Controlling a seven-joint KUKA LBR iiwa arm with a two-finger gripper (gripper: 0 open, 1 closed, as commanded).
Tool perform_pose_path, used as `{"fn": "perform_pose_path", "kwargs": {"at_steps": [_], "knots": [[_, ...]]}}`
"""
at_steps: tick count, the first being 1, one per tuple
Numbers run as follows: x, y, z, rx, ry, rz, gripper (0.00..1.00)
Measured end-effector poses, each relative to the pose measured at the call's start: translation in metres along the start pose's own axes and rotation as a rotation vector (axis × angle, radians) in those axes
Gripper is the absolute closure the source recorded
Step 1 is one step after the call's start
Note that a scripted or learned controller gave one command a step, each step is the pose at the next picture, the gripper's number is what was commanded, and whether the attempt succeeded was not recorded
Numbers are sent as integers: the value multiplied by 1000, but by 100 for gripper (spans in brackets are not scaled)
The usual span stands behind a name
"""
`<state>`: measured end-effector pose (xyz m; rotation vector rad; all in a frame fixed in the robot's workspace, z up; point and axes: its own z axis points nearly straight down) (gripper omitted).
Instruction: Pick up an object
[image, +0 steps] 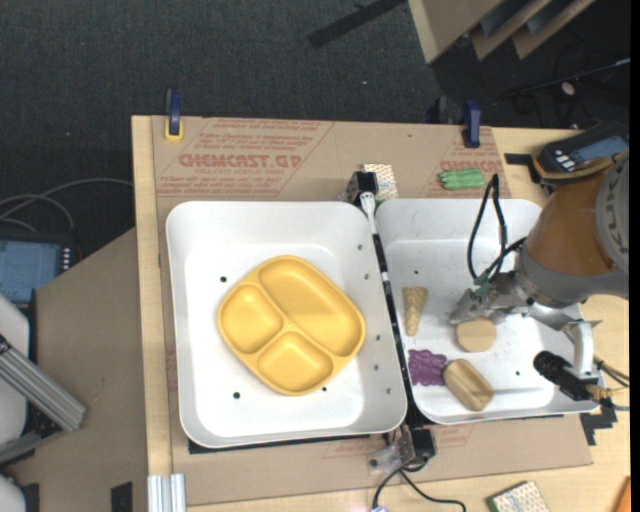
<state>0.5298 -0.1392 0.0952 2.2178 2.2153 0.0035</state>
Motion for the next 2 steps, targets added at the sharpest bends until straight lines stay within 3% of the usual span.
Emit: {"fn": "perform_pose_path", "kwargs": {"at_steps": [1,2], "knots": [[76,74,-96,-8,3,-11,100],[32,20,-20,15,4,3,100]]}}
